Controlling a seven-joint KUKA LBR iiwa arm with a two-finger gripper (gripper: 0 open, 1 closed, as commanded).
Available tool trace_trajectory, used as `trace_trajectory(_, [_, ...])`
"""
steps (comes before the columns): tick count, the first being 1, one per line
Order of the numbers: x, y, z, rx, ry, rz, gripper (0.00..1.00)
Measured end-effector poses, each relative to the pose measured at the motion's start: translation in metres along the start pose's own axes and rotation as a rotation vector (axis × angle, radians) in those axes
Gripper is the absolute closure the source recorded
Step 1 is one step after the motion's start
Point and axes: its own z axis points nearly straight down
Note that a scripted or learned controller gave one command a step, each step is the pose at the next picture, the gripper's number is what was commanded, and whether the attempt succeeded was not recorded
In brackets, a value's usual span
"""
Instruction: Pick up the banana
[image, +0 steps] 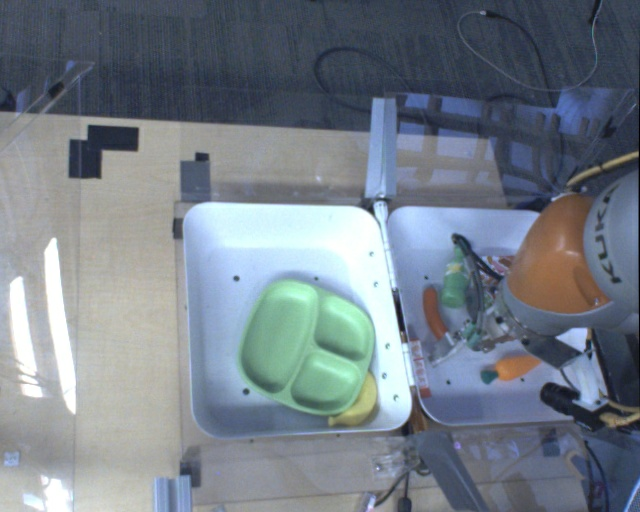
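The yellow banana (358, 404) lies in the left bin (215, 300), near its front right corner. Most of it is hidden beneath the rim of a green divided plate (308, 345). My gripper (466, 336) is low in the right bin (440, 400), well to the right of the banana and across the wall between the bins. The arm's orange band (558, 268) sits above it on the right.
Around the gripper in the right bin lie a green bottle-like object (455, 284), a small red-orange pepper (433, 312) and an orange carrot (514, 368). A metal divider post (380, 150) stands behind the bins.
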Motion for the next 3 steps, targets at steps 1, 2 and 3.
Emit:
trace_trajectory(1, [-0.008,-0.015,-0.008,-0.001,0.000,0.129,0.00])
trace_trajectory(2, [-0.029,-0.022,-0.041,-0.003,-0.003,0.162,0.00])
trace_trajectory(3, [-0.079,0.032,-0.016,-0.002,-0.002,0.180,0.00])
